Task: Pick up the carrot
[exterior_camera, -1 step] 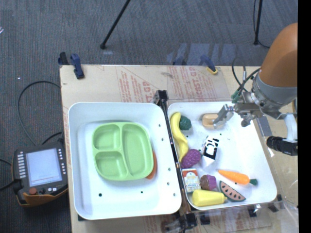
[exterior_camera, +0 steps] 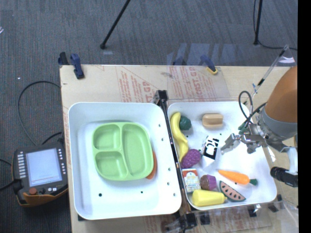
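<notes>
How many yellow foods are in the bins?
2, both in the right bin: a banana by its left wall and a yellow piece near the front edge. More may be hidden.

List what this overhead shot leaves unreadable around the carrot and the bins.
- Gripper: too small and blurred in the camera view to tell its state.
- Orange thing under the light green divided plate: the plate covers it, identity unclear.
- Small red printed box beside the orange toy carrot: label too small to read.

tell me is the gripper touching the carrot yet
Apart. The camera view shows the gripper above the carrot, with bare white bin floor plainly between them.
</notes>
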Controlling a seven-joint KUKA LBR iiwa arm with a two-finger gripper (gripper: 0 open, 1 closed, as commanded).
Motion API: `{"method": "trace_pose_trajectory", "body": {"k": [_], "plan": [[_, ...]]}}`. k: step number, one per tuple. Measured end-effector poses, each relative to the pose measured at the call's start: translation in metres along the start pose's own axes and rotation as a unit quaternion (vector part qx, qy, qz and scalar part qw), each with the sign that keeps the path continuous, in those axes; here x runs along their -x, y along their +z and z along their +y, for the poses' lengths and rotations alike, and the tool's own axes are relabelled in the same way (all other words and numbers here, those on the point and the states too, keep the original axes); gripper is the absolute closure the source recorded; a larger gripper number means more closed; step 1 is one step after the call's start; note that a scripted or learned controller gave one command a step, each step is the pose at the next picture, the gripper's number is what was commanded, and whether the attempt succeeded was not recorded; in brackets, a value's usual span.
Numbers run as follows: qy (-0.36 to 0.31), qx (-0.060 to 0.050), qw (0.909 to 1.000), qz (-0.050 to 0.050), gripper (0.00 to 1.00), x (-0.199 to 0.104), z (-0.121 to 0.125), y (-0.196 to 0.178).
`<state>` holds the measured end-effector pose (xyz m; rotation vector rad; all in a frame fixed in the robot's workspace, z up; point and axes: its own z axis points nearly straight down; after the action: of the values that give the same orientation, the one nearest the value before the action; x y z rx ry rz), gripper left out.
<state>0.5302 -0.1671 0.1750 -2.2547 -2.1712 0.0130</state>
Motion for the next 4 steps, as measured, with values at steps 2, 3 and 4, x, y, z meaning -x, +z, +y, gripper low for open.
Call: {"method": "trace_pose_trajectory", "body": {"k": [2,3,4], "plan": [[-0.006,0.006,1.0000,0.000,1.00,0.011,-0.052,0.055],[-0.006,0.006,1.0000,0.000,0.00,0.011,-0.052,0.055],[-0.102,0.013,0.9947,-0.002,0.00,0.007,-0.047,0.082]]}}
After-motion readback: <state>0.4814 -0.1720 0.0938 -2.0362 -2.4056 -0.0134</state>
